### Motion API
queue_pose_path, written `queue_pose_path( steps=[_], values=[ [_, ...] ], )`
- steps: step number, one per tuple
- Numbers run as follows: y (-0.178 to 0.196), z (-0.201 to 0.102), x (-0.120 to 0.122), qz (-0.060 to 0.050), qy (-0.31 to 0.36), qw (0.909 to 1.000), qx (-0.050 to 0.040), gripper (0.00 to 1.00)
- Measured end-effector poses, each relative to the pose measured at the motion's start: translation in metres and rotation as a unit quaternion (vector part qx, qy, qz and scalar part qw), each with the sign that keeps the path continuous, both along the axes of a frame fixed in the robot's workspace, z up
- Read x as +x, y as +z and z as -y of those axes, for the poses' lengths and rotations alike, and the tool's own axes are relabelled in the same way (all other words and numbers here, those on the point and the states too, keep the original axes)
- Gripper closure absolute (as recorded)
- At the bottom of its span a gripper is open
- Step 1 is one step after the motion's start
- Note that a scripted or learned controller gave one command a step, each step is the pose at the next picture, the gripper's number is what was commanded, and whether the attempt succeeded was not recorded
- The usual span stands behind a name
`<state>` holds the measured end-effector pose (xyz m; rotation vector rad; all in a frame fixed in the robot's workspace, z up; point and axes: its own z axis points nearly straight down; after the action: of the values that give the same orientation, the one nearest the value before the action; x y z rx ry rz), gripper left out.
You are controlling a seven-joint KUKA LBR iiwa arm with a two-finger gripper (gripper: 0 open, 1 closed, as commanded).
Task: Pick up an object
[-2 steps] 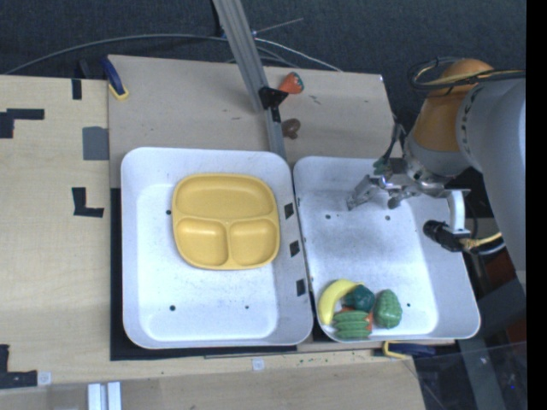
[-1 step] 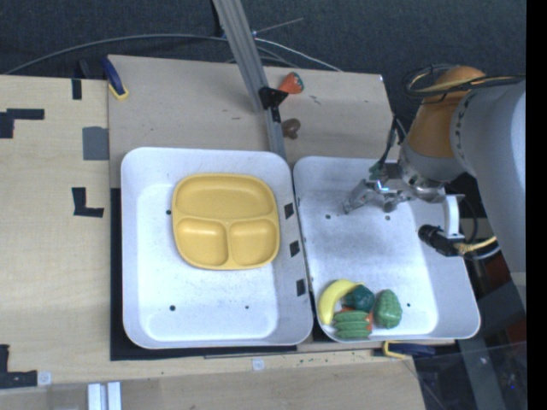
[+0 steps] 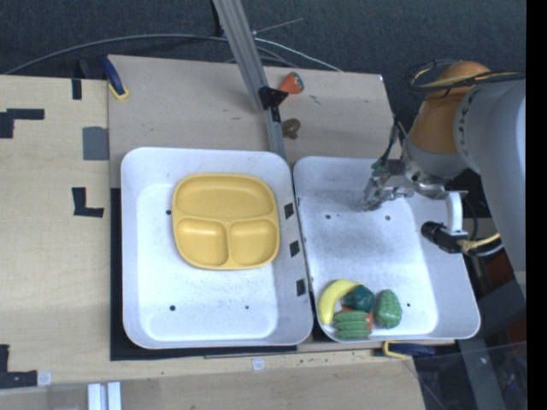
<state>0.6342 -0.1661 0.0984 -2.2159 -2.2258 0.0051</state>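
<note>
Tool [image 3: 376,196] at the end of the grey arm [image 3: 491,135] sits low over the right bin [image 3: 385,254], near that bin's far edge, its tip close to the bare white floor; whether it is released or clenched cannot be told from this angle, and nothing shows between its tips. An orange band [image 3: 436,126] wraps the arm just above the wrist, and dark cables loop over it.

Well apart from the tool, in the right bin's near left corner, lies a tight cluster of toy food: a yellow banana [image 3: 335,295] curving along the left side, a dark teal piece [image 3: 360,298] beside it, a green round vegetable [image 3: 388,308] on the right, and a red and green piece [image 3: 352,321] at the front. They touch one another.

Beside it, the left bin [image 3: 145,314] holds a yellow divided plate [image 3: 226,220] with three compartments, lying flat toward that bin's far side.

Beyond the bins, on the wooden surface [image 3: 188,101], a grey pole [image 3: 244,41] rises at a slant, with a small orange object [image 3: 293,82] next to its base.
</note>
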Motion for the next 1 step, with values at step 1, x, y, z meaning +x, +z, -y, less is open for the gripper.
queue_pose_path(
  steps=[1],
  values=[
    [0.0468, -0.0002, -0.0074, 0.003, -0.002, 1.0, 0.0006, 1.0]
  ],
)
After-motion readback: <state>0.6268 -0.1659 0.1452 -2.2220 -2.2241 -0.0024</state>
